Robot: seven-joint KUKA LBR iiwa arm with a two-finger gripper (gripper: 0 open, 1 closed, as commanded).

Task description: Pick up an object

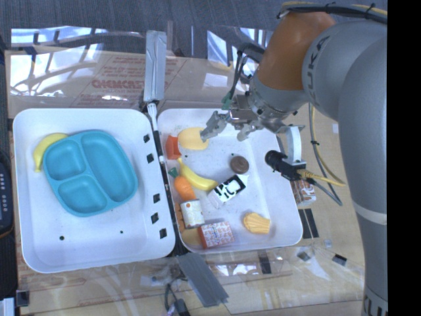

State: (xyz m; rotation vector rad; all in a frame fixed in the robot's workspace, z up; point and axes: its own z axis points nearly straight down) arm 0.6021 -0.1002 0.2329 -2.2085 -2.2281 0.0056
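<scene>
My gripper (230, 128) hangs open over the back of the right bin (279, 206), with nothing between its fingers. Its left finger (212, 125) is just right of a pale yellow rounded fruit (190, 139). Below the gripper lie a brown disc (239, 164) and a black-and-white box (229, 187). A yellow banana (197, 178) and an orange ball (185, 188) lie along the bin's left side. Near the front are a small white can (192, 213), a red packet (216, 234) and a ridged orange-yellow piece (256, 224).
The left bin (39, 242) holds a blue divided plate (92, 171) and a second yellow banana (43, 147) at its back left. A red-orange item (172, 146) sits against the right bin's left wall. Cardboard (118, 78) lies behind the bins.
</scene>
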